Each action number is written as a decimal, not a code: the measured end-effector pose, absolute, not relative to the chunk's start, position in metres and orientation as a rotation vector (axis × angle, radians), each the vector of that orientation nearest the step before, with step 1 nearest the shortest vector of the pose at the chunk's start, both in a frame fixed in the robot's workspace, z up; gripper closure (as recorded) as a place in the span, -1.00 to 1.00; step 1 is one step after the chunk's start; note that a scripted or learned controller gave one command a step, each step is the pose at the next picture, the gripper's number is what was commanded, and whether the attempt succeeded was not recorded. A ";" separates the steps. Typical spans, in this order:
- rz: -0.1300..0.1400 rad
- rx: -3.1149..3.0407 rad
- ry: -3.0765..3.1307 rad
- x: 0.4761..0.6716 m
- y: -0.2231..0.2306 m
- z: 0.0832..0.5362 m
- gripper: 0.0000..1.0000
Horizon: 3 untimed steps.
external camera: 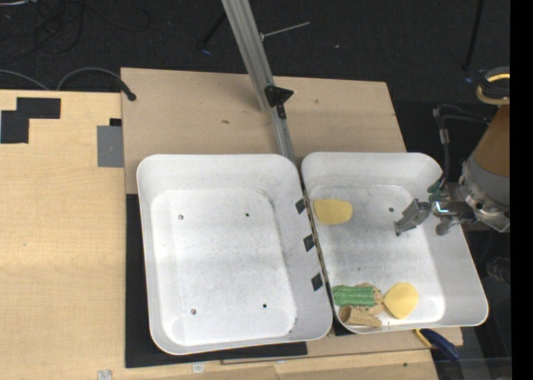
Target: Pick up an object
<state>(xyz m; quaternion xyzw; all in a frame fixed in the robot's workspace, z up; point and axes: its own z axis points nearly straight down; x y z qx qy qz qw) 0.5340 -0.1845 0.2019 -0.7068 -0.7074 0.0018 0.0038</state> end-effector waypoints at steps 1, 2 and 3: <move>0.001 -2.221 -2.218 0.535 -0.185 0.204 -1.00; 0.006 -2.217 -2.216 0.533 -0.187 0.160 -1.00; 0.006 -2.216 -2.215 0.527 -0.181 0.098 -1.00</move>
